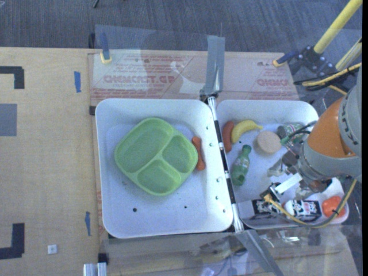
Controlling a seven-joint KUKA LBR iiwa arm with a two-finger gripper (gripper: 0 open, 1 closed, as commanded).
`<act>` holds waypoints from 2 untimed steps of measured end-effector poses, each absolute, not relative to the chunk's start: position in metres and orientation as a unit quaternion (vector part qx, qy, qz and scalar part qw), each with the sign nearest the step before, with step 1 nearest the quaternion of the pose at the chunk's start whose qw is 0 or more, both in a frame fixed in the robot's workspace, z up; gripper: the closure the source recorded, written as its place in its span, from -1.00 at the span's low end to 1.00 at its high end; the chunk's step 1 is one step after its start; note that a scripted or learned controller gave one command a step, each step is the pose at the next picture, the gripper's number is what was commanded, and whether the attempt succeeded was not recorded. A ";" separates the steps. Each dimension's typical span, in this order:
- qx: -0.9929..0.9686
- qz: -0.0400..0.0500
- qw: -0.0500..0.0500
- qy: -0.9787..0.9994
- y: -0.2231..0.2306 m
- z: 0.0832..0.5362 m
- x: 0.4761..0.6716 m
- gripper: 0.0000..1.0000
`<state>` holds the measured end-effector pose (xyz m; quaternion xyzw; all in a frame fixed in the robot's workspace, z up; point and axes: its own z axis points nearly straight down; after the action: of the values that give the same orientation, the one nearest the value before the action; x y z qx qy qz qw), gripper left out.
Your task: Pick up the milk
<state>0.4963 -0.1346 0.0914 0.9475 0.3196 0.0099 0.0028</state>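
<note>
The tool (286, 184) is positioned low in the right bin (253, 109); its state cannot be determined. The milk (305, 207) is judged to be the carton beside it. Adjacent clutter and cables risk being caught instead.

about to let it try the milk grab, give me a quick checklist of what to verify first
1. Milk located: cannot tell; a black and white carton-like item lies at the right bin's near edge, partly hidden by the arm.
2. Gripper over the right bin: ok.
3. Finger state: cannot tell, cables and wrist block it.
4. Anything held between the fingers: cannot tell.
5. Clutter near the target: not ok; an orange item sits right beside the carton-like item.
6. Green bottle and banana apart from the gripper: ok.
</note>
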 end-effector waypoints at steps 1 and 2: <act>0.941 0.014 0.004 0.338 -0.136 0.092 0.491 -1.00; 0.976 -0.002 -0.001 0.216 -0.130 0.104 0.552 -1.00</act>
<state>0.5517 -0.1297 0.1043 0.9764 0.2159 -0.0015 -0.0010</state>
